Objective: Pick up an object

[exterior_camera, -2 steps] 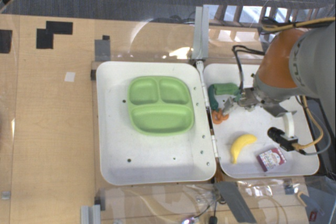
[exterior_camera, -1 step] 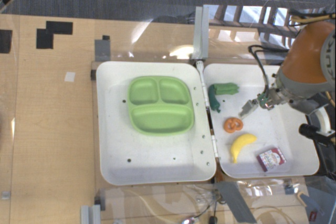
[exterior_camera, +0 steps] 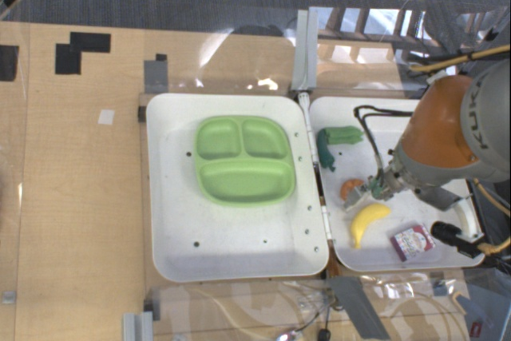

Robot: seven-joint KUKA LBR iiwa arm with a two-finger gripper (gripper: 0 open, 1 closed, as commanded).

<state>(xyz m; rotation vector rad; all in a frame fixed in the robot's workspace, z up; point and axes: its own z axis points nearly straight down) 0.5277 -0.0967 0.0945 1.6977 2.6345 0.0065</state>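
Note:
In the right bin [exterior_camera: 351, 251] lie a yellow banana [exterior_camera: 366, 221], a small orange object [exterior_camera: 351, 188], a green toy [exterior_camera: 334, 142] and a purple-pink packet [exterior_camera: 411, 242]. My gripper [exterior_camera: 375, 189] hangs low over this bin, just right of the orange object and right above the banana's upper end. Nothing is seen held between its fingers. The grey arm with its orange band [exterior_camera: 437, 132] covers the bin's right part.
The left bin [exterior_camera: 172, 235] holds a green divided plate [exterior_camera: 243, 160]. A black cable [exterior_camera: 369, 120] loops over the right bin's back. A metal divider [exterior_camera: 313, 172] separates the bins. Wooden bench spreads to the left.

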